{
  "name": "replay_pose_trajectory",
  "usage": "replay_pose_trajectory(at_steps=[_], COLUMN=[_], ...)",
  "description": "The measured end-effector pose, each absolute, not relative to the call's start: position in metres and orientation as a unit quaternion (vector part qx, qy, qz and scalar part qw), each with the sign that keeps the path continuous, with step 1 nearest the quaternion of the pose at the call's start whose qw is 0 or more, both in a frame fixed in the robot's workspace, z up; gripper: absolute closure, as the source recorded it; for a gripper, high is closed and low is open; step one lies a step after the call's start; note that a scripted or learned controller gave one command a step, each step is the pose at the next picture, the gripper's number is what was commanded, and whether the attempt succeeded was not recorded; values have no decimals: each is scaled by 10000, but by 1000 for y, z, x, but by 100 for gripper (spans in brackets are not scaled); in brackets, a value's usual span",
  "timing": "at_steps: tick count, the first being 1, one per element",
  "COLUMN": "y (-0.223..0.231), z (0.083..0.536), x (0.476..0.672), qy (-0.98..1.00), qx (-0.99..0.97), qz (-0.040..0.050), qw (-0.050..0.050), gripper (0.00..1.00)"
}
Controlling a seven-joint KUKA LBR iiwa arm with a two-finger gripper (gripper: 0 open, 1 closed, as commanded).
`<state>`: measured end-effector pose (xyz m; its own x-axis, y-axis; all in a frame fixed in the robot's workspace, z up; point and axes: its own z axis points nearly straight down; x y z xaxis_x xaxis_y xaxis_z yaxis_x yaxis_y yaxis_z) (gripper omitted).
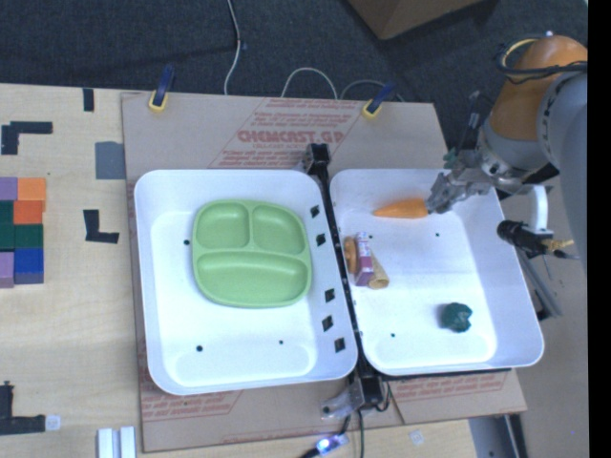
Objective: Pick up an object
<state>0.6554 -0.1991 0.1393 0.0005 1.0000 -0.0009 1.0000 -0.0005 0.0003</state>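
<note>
my claw (445, 195) sits low at the far side of the right bin (496, 351), touching the right tip of the carrot (401, 210); i cannot tell its state. nothing is lifted yet, so the pick remains.

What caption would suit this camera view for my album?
Robot pincer at an orange carrot-like object in the right bin; green divided plate in the left bin.

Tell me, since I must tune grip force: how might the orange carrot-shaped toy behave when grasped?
The orange carrot-shaped toy lies flat and tapers to one end, so it may pivot or slip from the fingers. Its rounded body could roll if nudged. It looks small, probably light.
</note>
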Motion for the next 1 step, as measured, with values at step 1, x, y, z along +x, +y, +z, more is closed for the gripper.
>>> replay_pose_trajectory(at_steps=[1], y=[-198], z=[183], x=[651], qy=[7074], qx=[7069], qz=[4], qw=[8], gripper=[100])
